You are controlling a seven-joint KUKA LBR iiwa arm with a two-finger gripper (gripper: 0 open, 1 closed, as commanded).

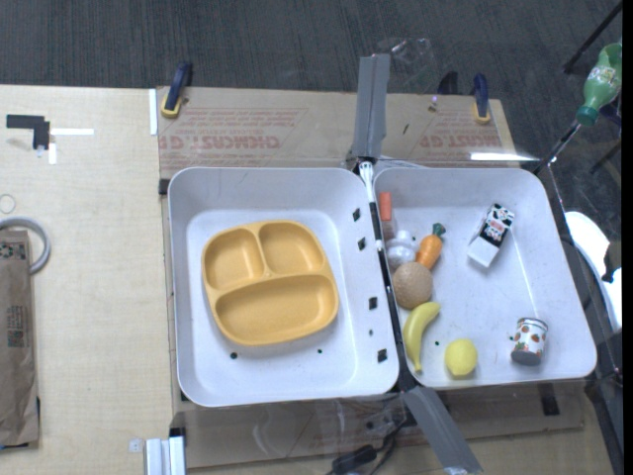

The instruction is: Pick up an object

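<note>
Whether the claw was released or clenched could not be told, and no object was seen between its fingers, so the pick judged from this moment had not been made. Every candidate lay at rest in the right bin [539, 275], the one nearer the side from which the arm reaches. A toy milk carton [491, 234] lay alone toward the far wall, and a small patterned cup [529, 340] stood by itself near the front right corner; both had open floor around them and looked the easier grabs. A lemon [460, 357] sat near the front wall, just beside a banana [419, 331]. The banana curved along the left wall, its upper end touching or nearly touching a brown rounded piece [412, 284], perhaps a potato. Above that, a carrot [429, 247] leaned close to a pale, shiny item [399, 253] too small to name. The left bin [190, 364] held a yellow divided plate [269, 281], lying flat. Both bins stood on the wooden worktop [89, 265]. The whole task remained: approach, closing on one object, and lifting it.
</note>
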